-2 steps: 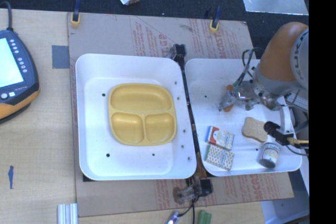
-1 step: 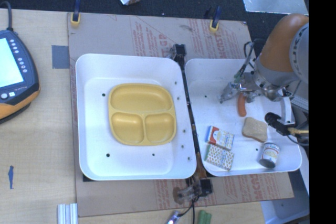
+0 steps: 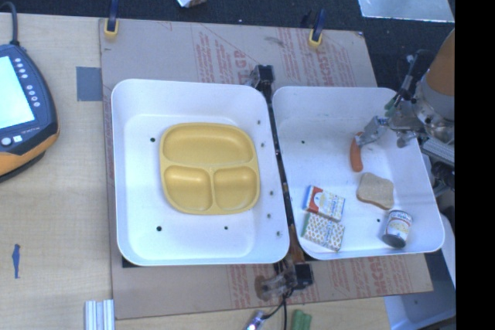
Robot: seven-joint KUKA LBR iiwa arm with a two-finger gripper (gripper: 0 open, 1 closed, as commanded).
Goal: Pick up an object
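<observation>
My gripper (image 3: 370, 134) hangs low over the right bin (image 3: 325, 100), near its far right corner, reached in from the right edge. From my seat I cannot tell whether it is spread or closed; the metal is small and blurred here. It sits just above the far end of the orange sausage-shaped piece (image 3: 356, 155), possibly touching it, which I judge to be the chosen target, since nothing else lies as close.

Outward toward the near edge of the same bin: a slice of toast (image 3: 376, 190) near the right wall, a small can (image 3: 397, 228) tipped on its side in the near right corner, and two small cartons, a red-and-white box (image 3: 324, 202) and a patterned packet (image 3: 322, 231), touching along the left wall. The items are loosely scattered, so each can be approached from above.

The left bin (image 3: 131, 166) carries a yellow divided plate (image 3: 209, 166) at its centre, lying flat.
</observation>
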